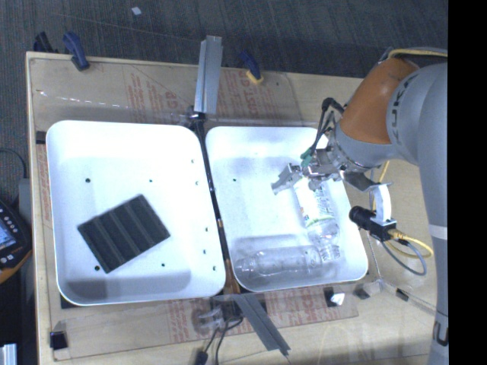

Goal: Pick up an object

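Observation:
My gripper (293, 177) hangs over the right bin (251, 147), in its right half, just above the top end of a clear plastic bottle (321, 220) that lies along the bin's right wall. A second clear bottle (275, 262) lies on its side along the bin's front wall, its right end touching the first bottle. In the left bin (114, 147) a black ribbed rectangular pad (124, 232) lies flat at a slant. Nothing is visibly lifted off the bin floor.
The grey arm with its orange band (377, 109) reaches in from the right over the bin's rim. A black cable fitting (371, 220) and yellow cable hang beside the right bin. A metal bar (207, 74) stands behind the seam between the bins.

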{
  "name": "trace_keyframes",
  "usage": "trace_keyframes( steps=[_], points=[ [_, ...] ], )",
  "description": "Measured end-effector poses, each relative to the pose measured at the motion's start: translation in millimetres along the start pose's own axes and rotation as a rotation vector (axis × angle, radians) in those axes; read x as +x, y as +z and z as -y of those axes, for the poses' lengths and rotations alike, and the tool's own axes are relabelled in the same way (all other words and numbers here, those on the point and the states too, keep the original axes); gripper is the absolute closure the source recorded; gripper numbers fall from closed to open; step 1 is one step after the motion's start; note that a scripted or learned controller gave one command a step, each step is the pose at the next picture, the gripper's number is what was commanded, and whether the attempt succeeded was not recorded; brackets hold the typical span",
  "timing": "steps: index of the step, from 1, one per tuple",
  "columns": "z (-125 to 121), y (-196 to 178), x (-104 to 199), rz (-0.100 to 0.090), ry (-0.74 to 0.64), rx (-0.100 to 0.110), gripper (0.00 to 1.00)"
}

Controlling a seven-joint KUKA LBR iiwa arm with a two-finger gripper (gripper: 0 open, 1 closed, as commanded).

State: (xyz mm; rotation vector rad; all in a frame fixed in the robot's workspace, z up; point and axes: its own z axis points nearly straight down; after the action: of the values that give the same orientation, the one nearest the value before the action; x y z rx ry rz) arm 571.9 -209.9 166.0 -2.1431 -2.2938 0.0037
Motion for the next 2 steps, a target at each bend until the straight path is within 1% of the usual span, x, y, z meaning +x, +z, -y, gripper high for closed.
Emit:
trace_keyframes(
  steps=[1, 2],
  points=[
    [26.9, -22.7, 1.9, -0.001, 0.025, 0.001, 0.00],
    [53.3, -161.3, 4.4, 0.001, 0.117, -0.005, 0.00]
  ],
)
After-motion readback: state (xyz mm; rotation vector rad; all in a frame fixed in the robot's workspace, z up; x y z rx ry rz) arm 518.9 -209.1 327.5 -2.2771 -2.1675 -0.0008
